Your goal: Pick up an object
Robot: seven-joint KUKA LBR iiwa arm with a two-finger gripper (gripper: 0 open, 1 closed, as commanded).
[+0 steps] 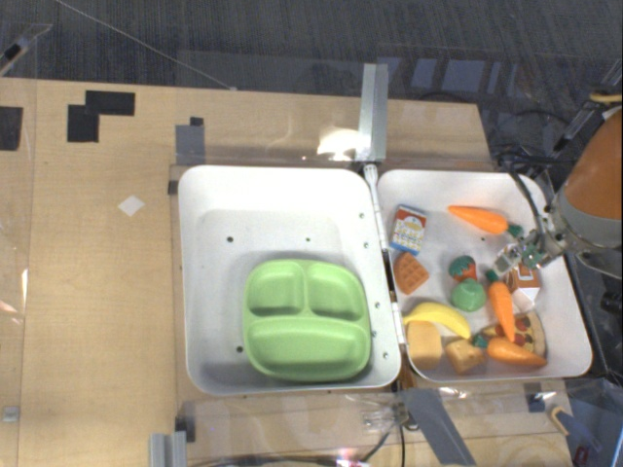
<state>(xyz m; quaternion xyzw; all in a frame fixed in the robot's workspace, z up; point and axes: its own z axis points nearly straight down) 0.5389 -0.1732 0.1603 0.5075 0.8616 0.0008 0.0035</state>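
Note:
The right bin holds several toy foods. An orange carrot lies at the back and a small milk carton stands at the back left. A waffle, a red and green fruit and a green piece sit mid-bin. A banana, a yellow block, a second carrot and a third carrot crowd the front. My gripper hangs low over the bin's right side, just above a red and white box and beside the second carrot's top end.
The left bin carries a green divided plate toward its front. A metal divider post stands between the bins at the back. The arm's orange band comes in over the right rim.

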